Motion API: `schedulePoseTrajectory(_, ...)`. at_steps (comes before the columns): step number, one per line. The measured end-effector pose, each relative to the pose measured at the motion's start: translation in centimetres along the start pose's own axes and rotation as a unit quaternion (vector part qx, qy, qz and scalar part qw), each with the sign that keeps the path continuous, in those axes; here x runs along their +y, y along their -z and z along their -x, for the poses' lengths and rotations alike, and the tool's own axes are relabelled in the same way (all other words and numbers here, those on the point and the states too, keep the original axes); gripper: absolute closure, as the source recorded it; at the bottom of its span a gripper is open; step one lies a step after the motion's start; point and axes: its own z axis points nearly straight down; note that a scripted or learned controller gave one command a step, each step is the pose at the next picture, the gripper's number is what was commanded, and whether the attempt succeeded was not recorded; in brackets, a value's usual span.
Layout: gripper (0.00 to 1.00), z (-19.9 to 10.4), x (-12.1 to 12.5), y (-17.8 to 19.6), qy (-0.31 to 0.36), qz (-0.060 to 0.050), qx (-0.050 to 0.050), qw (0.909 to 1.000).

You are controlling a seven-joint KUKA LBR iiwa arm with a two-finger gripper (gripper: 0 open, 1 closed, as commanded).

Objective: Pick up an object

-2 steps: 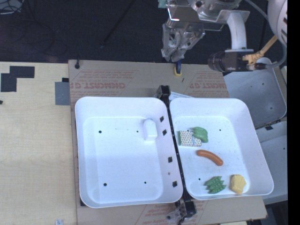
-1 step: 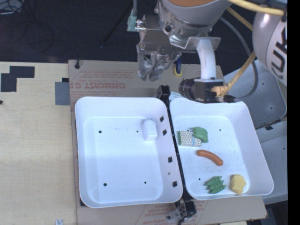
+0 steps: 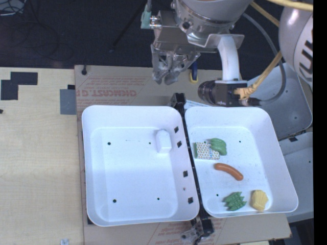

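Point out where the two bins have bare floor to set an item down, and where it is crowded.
The left bin is nearly all bare floor; just a small white block sits near its divider-side upper corner. The right bin is crowded low and centre: green piece, patterned block, sausage, green leafy toy, yellow corn. Its upper strip is bare.

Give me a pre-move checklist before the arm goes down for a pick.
1. Objects available in the right bin: sausage, corn, two green pieces, patterned block: ok.
2. Tool raised above the bins: ok.
3. Tool over a target: not ok, it hangs beyond the bins' far edge.
4. Sausage has free space around it: ok.
5. Patterned block touches a green piece: not ok for a clean grasp.
6. Finger opening: cannot tell.
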Motion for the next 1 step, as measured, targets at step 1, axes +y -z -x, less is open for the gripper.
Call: schedulePoseTrajectory(1, 1.0, -0.1, -0.01, 0.9, 0.003, -0.002, -0.001, 1.0)
